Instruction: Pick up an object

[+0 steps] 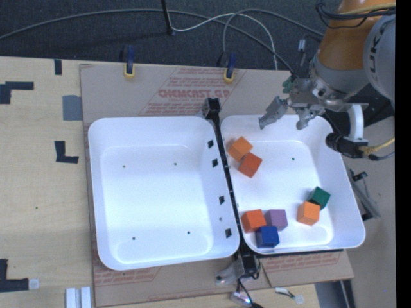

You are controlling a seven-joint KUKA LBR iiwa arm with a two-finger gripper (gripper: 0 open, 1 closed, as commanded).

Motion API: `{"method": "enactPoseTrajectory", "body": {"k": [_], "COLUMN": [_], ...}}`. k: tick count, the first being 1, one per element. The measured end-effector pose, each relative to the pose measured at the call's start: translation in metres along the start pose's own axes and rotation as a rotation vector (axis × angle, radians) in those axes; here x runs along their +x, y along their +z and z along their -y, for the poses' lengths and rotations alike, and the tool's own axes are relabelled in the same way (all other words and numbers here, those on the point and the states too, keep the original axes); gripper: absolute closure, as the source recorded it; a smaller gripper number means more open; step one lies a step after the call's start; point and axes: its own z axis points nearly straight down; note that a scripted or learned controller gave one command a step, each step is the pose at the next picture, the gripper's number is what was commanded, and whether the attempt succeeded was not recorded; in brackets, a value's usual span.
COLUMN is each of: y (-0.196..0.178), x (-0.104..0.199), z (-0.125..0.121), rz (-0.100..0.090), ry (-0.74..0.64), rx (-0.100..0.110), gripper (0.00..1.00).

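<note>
The right bin (pixel 340 233) holds several small blocks. Two orange ones lie near its upper left, one (pixel 240 147) just above the other (pixel 250 165). Along the front edge sit an orange block (pixel 253 220), a purple block (pixel 277 219) and a blue block (pixel 268 236). An orange block (pixel 308 213) and a green block (pixel 319 197) rest at the right. My gripper (pixel 286 115) hangs open above the bin's far edge, its two fingers spread apart with nothing between them.
The left bin (pixel 103 191) sits beside the right one, joined by a black clip strip (pixel 221 178). Cables (pixel 257 31) loop across the dark back area. A black-and-white fitting (pixel 350 136) projects at the bin's right rim.
</note>
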Motion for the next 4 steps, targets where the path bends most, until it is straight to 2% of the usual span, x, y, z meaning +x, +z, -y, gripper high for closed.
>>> {"method": "enactPoseTrajectory", "body": {"k": [1, 2, 3, 4], "y": [0.184, 0.178, 0.177, 0.167], "x": [0.008, 0.008, 0.008, 0.008], "z": [0.000, 0.021, -0.030, -0.030], "rz": [-0.001, 0.000, 0.000, 0.000], "ry": [0.000, 0.000, -0.001, -0.001], "rx": [0.010, 0.001, -0.001, -0.001], "gripper": [0.00, 0.00, 0.00, 1.00]}}
